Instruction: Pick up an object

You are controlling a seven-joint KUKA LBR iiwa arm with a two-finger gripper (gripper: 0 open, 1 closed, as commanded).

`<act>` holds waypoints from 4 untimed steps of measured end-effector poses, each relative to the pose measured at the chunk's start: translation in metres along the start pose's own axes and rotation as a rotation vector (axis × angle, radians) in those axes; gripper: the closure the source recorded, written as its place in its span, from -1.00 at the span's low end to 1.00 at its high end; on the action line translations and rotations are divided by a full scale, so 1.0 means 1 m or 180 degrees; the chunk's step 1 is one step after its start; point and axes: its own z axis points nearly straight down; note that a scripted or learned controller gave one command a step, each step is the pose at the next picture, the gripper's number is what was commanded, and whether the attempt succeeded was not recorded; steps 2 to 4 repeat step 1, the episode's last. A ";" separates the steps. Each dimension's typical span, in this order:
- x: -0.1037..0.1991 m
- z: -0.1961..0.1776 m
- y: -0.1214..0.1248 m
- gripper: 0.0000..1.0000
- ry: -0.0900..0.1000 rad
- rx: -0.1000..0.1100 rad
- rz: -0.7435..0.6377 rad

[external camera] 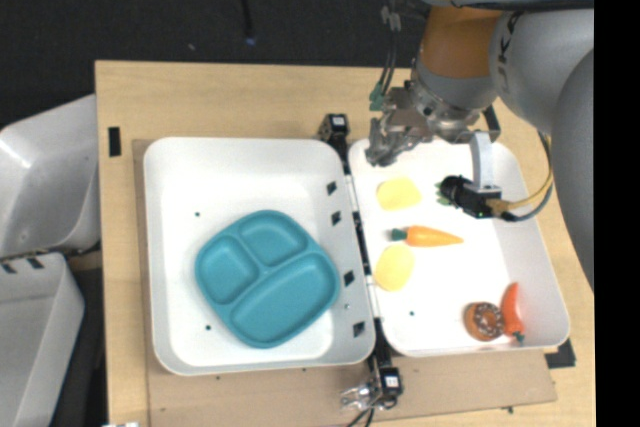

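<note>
Presently: hand (385,147), finger state not discernible, hangs over the right bin's (530,245) upper-left corner, just above a yellow slice (398,193), probably lining up a pick; carrot (432,236) mid-bin; blue tray (265,277) in left bin (170,215).

No readable text, label, brand, number or sign on anything here.

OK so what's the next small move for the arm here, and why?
Probably a short drop toward the nearest yellow piece. The gripper hangs at the right bin's far left corner, just beyond that piece, with nothing visibly between its fingers. The carrot lies farther off.
</note>
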 end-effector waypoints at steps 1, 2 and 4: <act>0.056 0.003 0.022 1.00 -0.0003 0.0000 0.0001; 0.056 0.003 0.022 1.00 -0.0003 0.0000 0.0001; 0.056 0.003 0.022 1.00 -0.0003 0.0000 0.0001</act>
